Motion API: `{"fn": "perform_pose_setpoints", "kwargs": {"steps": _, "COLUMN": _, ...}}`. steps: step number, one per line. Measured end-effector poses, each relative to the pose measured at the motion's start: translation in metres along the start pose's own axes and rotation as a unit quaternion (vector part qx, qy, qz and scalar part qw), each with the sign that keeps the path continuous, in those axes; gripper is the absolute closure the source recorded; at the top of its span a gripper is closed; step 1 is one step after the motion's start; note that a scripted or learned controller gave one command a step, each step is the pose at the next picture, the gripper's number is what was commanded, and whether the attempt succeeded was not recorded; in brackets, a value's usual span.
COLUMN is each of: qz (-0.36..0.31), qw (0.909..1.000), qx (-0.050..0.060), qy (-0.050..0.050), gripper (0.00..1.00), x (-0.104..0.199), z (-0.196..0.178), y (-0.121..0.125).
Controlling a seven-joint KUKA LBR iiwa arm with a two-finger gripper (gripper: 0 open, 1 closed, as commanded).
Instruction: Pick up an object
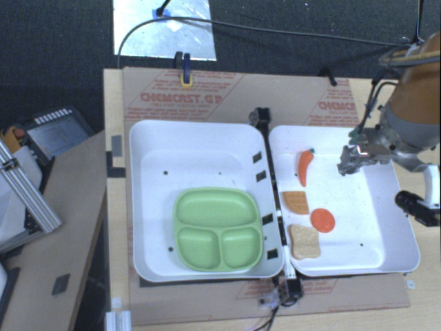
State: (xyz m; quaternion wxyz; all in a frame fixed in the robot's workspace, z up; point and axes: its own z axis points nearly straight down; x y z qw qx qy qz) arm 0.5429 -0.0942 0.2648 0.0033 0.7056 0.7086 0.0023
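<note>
In the right bin (386, 254) lie an orange carrot-like piece (304, 166), a tan square cracker (296, 202), a red round slice (322, 220) and a slice of toast (304, 242). My gripper (356, 158) hangs over the upper right part of that bin, to the right of the carrot piece and apart from it. Nothing shows held in it.
The left bin (158, 143) holds a green divided plate (217, 228). A black clamp (262, 116) sits at the top where the bins meet. A black part of the arm (419, 208) juts over the right bin's right rim. Cardboard (207, 92) lies under both bins.
</note>
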Motion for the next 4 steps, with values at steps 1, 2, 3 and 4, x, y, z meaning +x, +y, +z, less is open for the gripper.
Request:
{"fn": "perform_pose_setpoints", "kwargs": {"steps": 1, "qz": -0.002, "qw": 1.0, "qx": 0.002, "qy": 0.002, "gripper": 1.0, "x": 0.049, "z": -0.003, "y": 0.017}}
{"fn": "perform_pose_setpoints", "kwargs": {"steps": 2, "qz": -0.003, "qw": 1.0, "qx": 0.003, "qy": 0.001, "gripper": 1.0, "x": 0.11, "z": 0.01, "y": 0.033}}
{"fn": "perform_pose_setpoints", "kwargs": {"steps": 3, "qz": -0.003, "qw": 1.0, "qx": 0.003, "qy": 0.002, "gripper": 1.0, "x": 0.155, "z": 0.012, "y": 0.045}}
{"fn": "perform_pose_setpoints", "kwargs": {"steps": 4, "qz": -0.002, "qw": 1.0, "qx": 0.003, "qy": 0.002, "gripper": 1.0, "x": 0.203, "z": 0.017, "y": 0.059}}
